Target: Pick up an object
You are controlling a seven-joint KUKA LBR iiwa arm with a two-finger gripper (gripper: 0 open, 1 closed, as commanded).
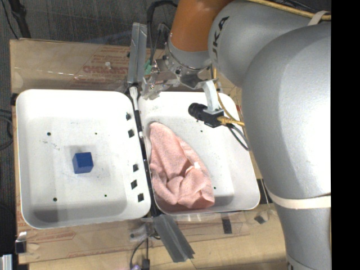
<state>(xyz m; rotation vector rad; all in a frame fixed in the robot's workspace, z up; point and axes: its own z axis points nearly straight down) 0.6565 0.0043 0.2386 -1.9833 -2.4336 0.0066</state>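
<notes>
At the bottom of the frame you see the near rims of both bins on the surface [67, 55]. In the right bin [236, 151], a crumpled pink cloth [177, 170] lies against its left wall, reaching from the lower centre up toward mid-frame. In the left bin [34, 122], a small blue cube [82, 162] sits alone at left of centre. Farther up, the arm [270, 94] brings its hand [154, 86] over the right bin's upper-left corner; you cannot tell how the hand is set.
</notes>
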